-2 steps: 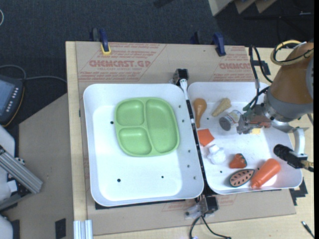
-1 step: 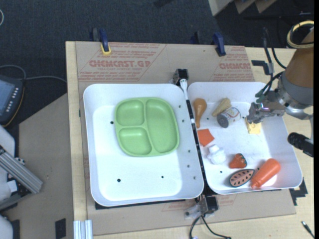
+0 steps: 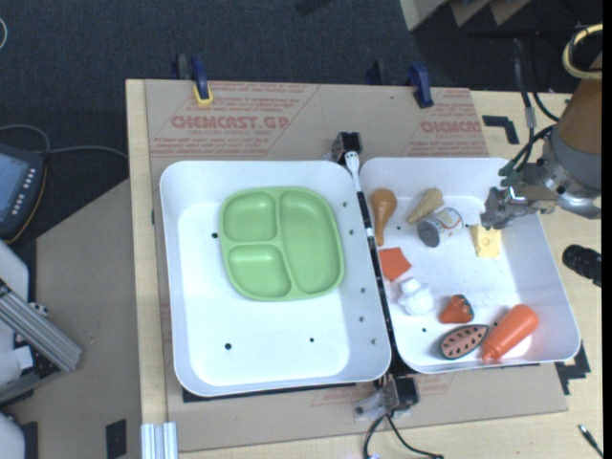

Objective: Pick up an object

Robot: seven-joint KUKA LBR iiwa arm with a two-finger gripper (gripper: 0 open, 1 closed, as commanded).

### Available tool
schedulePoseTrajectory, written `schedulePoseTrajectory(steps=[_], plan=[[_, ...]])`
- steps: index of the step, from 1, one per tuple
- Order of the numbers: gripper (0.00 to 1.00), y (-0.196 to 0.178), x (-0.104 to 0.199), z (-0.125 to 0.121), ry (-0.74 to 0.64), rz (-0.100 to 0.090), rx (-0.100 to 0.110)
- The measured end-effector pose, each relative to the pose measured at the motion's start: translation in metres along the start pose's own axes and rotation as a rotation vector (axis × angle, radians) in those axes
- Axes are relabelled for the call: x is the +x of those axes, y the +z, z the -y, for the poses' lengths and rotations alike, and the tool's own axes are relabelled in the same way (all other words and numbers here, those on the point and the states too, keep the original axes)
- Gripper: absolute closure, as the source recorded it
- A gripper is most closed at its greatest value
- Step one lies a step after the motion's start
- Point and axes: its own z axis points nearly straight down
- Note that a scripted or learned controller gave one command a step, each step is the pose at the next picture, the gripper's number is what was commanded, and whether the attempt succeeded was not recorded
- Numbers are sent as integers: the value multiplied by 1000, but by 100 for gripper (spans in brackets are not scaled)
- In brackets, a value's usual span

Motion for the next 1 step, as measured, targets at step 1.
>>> schedulePoseTrajectory(steps=[1], plan=[[100,8,37,33,-1,-4,10]])
